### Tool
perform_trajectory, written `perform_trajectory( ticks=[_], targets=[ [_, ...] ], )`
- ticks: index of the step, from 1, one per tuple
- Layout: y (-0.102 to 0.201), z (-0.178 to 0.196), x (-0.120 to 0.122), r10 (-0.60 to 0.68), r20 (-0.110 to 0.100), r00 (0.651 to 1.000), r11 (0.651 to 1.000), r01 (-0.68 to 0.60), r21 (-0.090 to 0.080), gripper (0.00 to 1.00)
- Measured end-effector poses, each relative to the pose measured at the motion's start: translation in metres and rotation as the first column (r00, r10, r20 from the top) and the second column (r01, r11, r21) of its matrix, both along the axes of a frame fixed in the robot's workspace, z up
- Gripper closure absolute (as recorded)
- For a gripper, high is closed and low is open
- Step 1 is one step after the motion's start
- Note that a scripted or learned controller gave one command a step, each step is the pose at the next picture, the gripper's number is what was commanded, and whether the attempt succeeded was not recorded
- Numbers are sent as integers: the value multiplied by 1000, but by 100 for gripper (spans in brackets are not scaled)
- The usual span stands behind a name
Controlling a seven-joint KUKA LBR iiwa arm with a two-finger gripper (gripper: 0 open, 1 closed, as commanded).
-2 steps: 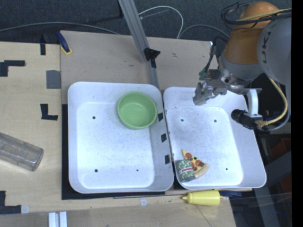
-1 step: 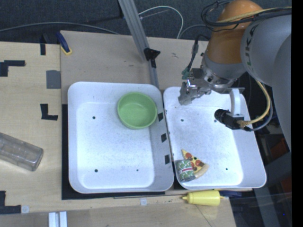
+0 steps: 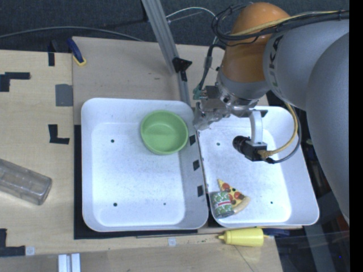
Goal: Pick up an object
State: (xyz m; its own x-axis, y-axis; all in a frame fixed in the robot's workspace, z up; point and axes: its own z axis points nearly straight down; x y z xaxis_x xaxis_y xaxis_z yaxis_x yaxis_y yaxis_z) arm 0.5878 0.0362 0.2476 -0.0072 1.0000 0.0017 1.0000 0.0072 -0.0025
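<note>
A green bowl (image 3: 164,132) sits upright in the left bin (image 3: 108,169), near its back right corner. In the right bin (image 3: 283,191), close to the front left corner, lies a small toy pizza slice (image 3: 229,200) beside a green-patterned piece. My gripper (image 3: 201,118) hangs over the back end of the divider between the two bins, just right of the bowl and apart from the pizza slice. Nothing can be seen held in it.
A yellow squeeze bottle (image 3: 244,237) lies on the bench in front of the right bin. A clear plastic container (image 3: 22,183) lies left of the left bin. A grey slanted pole (image 3: 161,30) rises behind the bins. A black cabled part (image 3: 249,148) hangs from the wrist.
</note>
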Motion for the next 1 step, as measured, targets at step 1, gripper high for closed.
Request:
perform_trajectory(
  ticks=[1],
  targets=[
    [56,-2,1,0,1,1000,1000,0,-1,100]
  ],
)
